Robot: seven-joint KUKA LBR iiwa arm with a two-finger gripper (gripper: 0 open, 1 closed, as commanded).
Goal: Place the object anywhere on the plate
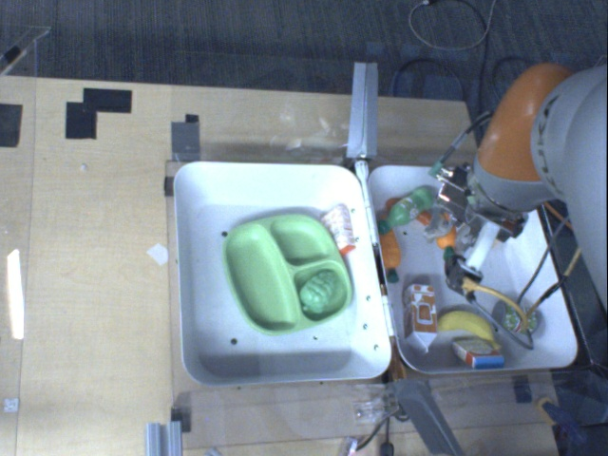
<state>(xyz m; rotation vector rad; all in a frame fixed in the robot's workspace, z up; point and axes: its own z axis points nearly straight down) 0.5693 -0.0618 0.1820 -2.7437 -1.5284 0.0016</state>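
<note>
The arm [581,112] has a thick, rounded grey casing, smooth and matt. Above the gripper [454,218], a broad glossy orange band [518,126] domes around the wrist. Between that band and the jaws sits a darker grey flange [499,196] with small metal fittings and a green speck. Thin dark cables [548,255] loop behind the jaws.

My end effector [454,224] hangs over the right bin [549,346], upper half. In that bin's lower part lie a banana [467,325] and a small carton [421,307]. The left bin [199,255] holds a green divided plate [261,283], with a crumpled green object [321,294] in its lower-right compartment.
</note>
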